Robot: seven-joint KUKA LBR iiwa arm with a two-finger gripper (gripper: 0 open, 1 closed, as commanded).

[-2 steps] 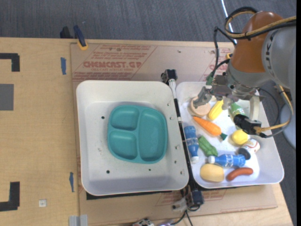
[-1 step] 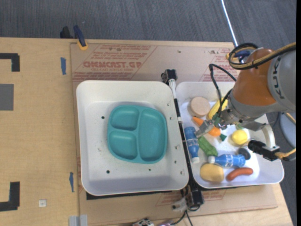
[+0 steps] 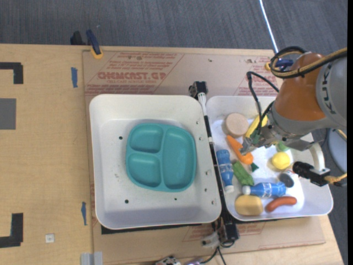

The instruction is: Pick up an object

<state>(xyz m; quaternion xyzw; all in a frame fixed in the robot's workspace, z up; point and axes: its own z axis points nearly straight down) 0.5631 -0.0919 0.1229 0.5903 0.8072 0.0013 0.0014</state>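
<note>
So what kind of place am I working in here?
Probably a robotics lab bench, not a kitchen: two white bins sit on taped-down cardboard, the right one full of toy food like a carrot and lemon, the left holding a teal divided plate.

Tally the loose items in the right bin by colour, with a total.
Blue: 2
Orange: 1
Green: 1
Yellow: 2
Red: 1
Tan: 1
Grey: 1
Total: 9

Claw [image 3: 249, 146] low over carrot [image 3: 239, 149], right bin [image 3: 322, 203].
</note>
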